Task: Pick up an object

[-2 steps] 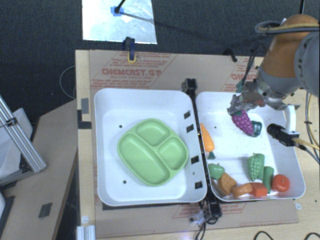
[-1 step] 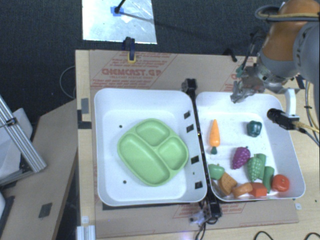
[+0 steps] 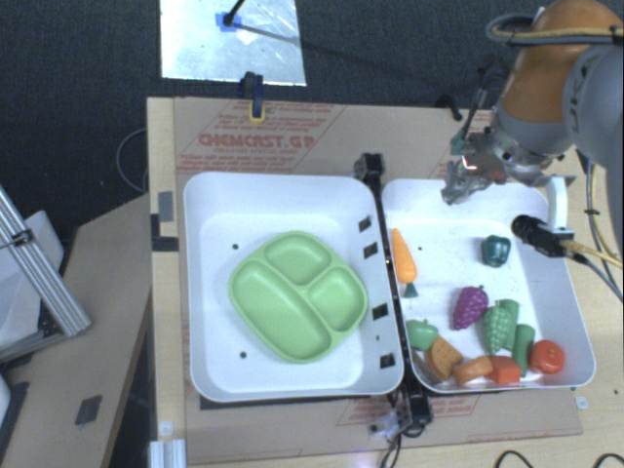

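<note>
The right bin (image 3: 439,224) holds several toy foods: an orange carrot (image 3: 403,254) along its left wall, a dark green pepper (image 3: 495,251), purple grapes (image 3: 469,306), a green ridged vegetable (image 3: 499,325), a red tomato (image 3: 548,357), a green piece (image 3: 421,334) and orange-brown pieces (image 3: 458,363) at the front. My gripper (image 3: 458,191) hangs over the bin's far edge, above bare floor and away from the foods. Nothing shows between its fingers.
The left bin (image 3: 210,222) bears a light green divided plate (image 3: 297,296). A black divider with clips (image 3: 375,232) runs between the bins. A silvery sheet (image 3: 232,27) lies on the dark floor beyond the bench. A metal frame (image 3: 34,271) stands at the left.
</note>
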### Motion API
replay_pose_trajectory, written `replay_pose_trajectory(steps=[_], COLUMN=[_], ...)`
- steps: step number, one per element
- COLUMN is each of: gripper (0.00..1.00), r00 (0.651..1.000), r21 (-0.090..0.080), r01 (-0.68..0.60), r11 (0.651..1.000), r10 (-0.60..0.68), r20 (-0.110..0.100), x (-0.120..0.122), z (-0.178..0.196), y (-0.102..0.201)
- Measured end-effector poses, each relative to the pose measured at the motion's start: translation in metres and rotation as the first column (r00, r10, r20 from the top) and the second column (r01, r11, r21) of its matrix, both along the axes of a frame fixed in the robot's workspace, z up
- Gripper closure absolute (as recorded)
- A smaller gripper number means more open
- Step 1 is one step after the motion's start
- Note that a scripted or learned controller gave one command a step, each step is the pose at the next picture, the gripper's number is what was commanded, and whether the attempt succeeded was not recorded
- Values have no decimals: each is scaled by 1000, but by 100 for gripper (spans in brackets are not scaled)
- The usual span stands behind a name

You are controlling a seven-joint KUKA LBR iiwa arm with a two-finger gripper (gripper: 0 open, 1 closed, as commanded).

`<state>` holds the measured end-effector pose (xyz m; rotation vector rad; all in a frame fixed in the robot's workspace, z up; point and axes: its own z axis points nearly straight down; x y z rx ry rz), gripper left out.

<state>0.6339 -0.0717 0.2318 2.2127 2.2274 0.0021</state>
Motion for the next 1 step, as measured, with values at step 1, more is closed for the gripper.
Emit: replay_pose_trajectory(steps=[1], gripper=[100], r00=[1000], r21=[0], r01=[2], r11=[1000], r10=[-2], r20=[-1], x=[-2], z=[-13], y=[0])
